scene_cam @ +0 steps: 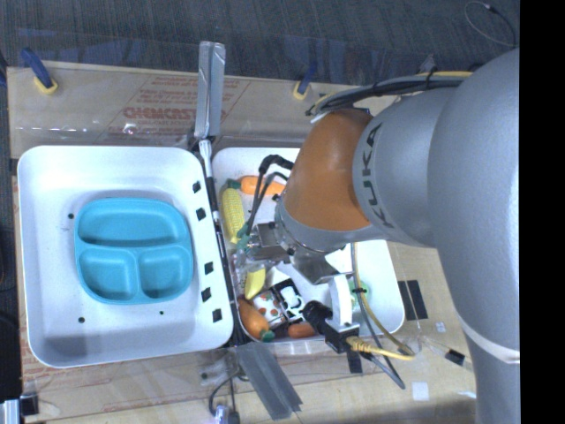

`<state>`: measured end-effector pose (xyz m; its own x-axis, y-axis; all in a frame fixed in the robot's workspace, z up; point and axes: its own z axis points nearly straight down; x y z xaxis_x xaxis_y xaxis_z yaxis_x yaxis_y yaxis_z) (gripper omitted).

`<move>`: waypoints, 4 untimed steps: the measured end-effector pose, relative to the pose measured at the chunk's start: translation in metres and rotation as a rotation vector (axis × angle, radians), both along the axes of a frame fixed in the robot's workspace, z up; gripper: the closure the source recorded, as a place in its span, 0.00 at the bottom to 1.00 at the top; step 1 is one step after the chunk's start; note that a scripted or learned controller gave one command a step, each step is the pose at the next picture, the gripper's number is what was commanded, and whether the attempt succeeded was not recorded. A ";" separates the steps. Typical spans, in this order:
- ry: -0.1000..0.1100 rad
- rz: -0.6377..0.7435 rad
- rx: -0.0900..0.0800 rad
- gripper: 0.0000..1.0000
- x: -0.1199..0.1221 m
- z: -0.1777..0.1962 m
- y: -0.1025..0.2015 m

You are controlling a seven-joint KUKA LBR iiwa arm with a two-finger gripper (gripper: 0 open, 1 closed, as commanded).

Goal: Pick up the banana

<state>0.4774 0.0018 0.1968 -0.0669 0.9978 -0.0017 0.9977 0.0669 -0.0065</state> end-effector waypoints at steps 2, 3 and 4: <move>-0.003 -0.017 0.000 0.00 0.007 -0.008 0.011; -0.005 -0.045 0.000 0.00 0.014 -0.007 -0.039; -0.006 -0.055 0.000 0.00 0.019 -0.007 -0.013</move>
<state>0.4964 -0.0117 0.1893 -0.0121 0.9999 -0.0024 0.9999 0.0121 -0.0007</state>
